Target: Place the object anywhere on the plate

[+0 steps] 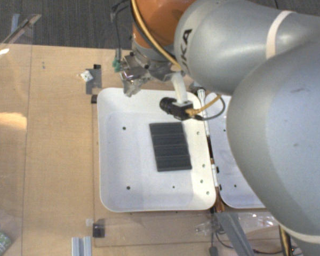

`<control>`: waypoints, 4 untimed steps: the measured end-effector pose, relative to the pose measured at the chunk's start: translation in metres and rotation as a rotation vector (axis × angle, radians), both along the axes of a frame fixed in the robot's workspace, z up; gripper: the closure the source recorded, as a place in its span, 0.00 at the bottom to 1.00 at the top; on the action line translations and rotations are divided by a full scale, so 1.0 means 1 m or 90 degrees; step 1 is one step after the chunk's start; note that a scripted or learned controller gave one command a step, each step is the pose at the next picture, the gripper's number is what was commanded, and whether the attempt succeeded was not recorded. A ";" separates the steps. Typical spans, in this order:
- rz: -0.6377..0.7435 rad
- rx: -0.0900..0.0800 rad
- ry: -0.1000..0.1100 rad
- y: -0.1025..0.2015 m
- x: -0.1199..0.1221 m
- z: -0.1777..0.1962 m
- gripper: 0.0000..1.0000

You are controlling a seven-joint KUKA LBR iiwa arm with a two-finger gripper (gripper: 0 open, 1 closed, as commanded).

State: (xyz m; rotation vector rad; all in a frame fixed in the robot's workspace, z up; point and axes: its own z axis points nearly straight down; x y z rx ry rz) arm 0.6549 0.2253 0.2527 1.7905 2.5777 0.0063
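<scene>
My end effector (132, 81) hovers at the left bin's (112, 185) upper edge; grip state, can't tell. Dark ribbed plate (170, 146) sits mid-bin. I'd centre over it, descend gently.

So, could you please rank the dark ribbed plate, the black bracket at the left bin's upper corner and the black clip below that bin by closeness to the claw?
From the claw:
1. Black bracket, just to its left in the view.
2. Dark ribbed plate, in the middle of the left bin.
3. Black clip, below that bin's lower-left corner.
</scene>
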 end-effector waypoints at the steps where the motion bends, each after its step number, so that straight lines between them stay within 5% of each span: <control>1: -0.006 -0.001 0.001 0.003 0.014 -0.023 1.00; 2: 0.324 -0.001 -0.001 0.000 0.014 -0.044 1.00; 3: 0.458 -0.002 -0.004 0.008 0.002 -0.010 1.00; 4: 0.026 0.000 0.001 0.010 0.007 -0.031 1.00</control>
